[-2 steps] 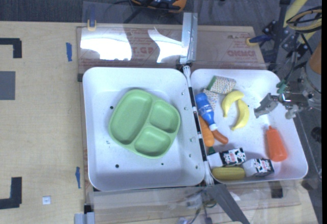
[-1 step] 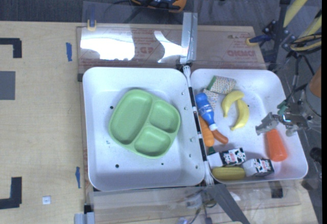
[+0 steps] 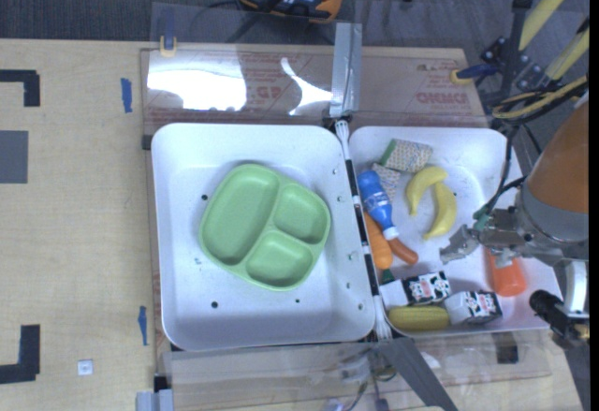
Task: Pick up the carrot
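The carrot (image 3: pixel 380 248) is a short orange piece in the right bin (image 3: pixel 487 145). It lies against the bin's left wall, just below the cap of a blue bottle (image 3: pixel 374 197). My gripper (image 3: pixel 474 237) hangs over the right half of that bin, well to the right of the carrot and apart from it. Nothing shows in its grasp. The arm's grey wrist and orange band (image 3: pixel 569 170) hide the bin's right edge.
A yellow banana (image 3: pixel 433 198) lies between carrot and gripper. Other items in the right bin: a speckled sponge (image 3: pixel 404 154), two cow-print cartons (image 3: pixel 429 287), a yellow-green fruit (image 3: pixel 418 317) and an orange object (image 3: pixel 510 279) under the wrist. A green divided plate (image 3: pixel 267 225) sits in the left bin (image 3: pixel 178 212).
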